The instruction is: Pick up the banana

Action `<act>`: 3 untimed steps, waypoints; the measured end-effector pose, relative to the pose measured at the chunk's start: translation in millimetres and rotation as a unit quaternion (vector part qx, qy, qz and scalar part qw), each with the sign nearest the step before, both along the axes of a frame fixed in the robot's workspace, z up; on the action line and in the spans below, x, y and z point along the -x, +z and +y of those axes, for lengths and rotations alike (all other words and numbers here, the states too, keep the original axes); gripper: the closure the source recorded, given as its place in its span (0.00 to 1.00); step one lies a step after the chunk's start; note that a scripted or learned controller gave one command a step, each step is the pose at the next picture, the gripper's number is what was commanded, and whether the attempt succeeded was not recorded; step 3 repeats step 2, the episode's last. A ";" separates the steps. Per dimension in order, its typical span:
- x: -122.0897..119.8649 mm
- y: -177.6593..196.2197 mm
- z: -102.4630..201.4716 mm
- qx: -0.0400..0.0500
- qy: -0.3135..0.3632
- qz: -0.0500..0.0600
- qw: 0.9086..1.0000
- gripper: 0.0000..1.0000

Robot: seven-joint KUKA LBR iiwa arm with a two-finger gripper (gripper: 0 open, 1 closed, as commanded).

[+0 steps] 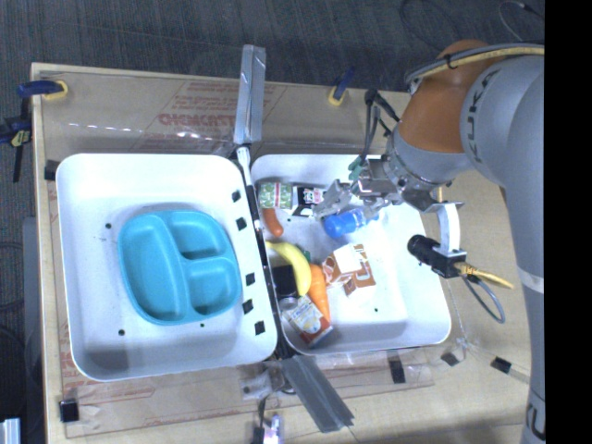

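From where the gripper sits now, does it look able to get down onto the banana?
Probably yes: the banana lies uncovered on top, though a carrot presses against it. The gripper hovers nearby.

Pale wooden bench [481,331] with a clear plastic sheet printed in red lettering [199,111] across its top. Two shallow white plastic bins rest on it, touching along their inner edges: left bin [88,340], right bin [421,317]. Small blue clamps [42,89] grip the bench's far-left edge.

banana [294,263] in right bin [421,314], gripper [344,202] perhaps over blue item [345,222]
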State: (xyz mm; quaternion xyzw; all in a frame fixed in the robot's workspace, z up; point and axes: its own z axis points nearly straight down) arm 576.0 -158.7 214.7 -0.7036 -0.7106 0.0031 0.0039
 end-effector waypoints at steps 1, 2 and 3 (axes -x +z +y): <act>21.3 -116.2 37.0 0.003 0.038 -0.003 0.999 0.00; 21.6 -111.1 38.7 0.001 0.042 0.001 0.999 1.00; 21.6 -111.1 38.7 0.001 0.042 0.001 0.999 1.00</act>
